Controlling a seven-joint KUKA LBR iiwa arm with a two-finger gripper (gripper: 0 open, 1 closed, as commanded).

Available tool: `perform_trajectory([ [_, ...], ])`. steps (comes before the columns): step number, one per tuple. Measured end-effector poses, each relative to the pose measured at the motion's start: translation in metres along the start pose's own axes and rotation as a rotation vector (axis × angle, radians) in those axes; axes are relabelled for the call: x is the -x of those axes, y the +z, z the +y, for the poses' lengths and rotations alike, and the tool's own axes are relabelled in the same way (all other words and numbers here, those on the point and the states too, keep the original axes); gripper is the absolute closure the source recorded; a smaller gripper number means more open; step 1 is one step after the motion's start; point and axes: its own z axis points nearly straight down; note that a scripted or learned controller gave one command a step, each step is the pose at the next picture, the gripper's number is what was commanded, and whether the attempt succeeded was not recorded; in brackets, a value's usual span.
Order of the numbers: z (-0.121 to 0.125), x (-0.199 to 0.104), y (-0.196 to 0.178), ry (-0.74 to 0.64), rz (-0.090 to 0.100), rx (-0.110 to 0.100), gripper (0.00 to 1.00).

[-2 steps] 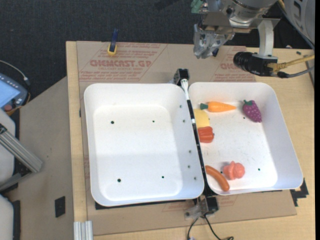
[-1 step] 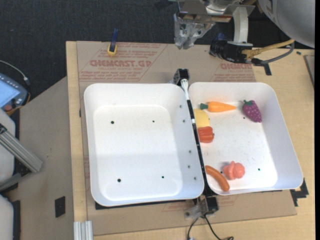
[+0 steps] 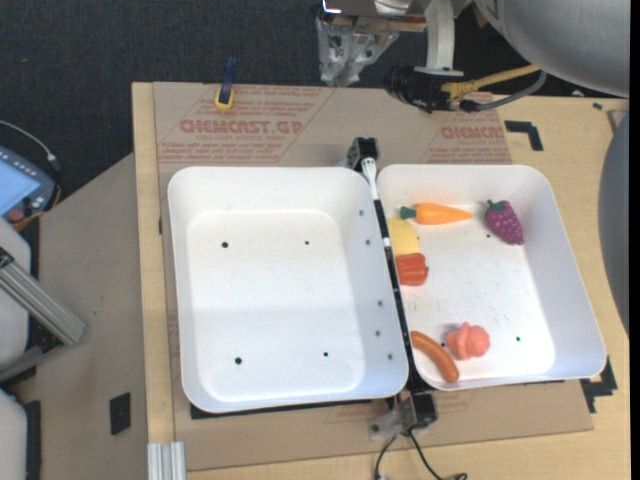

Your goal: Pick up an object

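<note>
The right bin holds several toy foods. An orange carrot lies near its far edge, with purple grapes to its right. A yellow piece and a red pepper sit against the bin's left wall. A pink strawberry-like piece and an orange-red sausage lie near the front edge. My gripper hangs high at the top of the view, beyond both bins, with nothing seen between its fingers.
The left bin stands beside the right one on a cardboard sheet. A small blue and yellow clip sits on the cardboard's far edge. Black clamps hold the bins at the middle seam. Cables trail at top right.
</note>
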Motion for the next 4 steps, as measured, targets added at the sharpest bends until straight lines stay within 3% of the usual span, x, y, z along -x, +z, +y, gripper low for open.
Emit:
perform_trajectory([
  [1,0.003,-0.074,-0.028,-0.005,0.004,0.003,1.00],
  [3,0.006,-0.069,0.024,0.003,-0.002,-0.007,1.00],
  [4,0.006,-0.069,0.021,0.002,-0.001,-0.003,1.00],
])
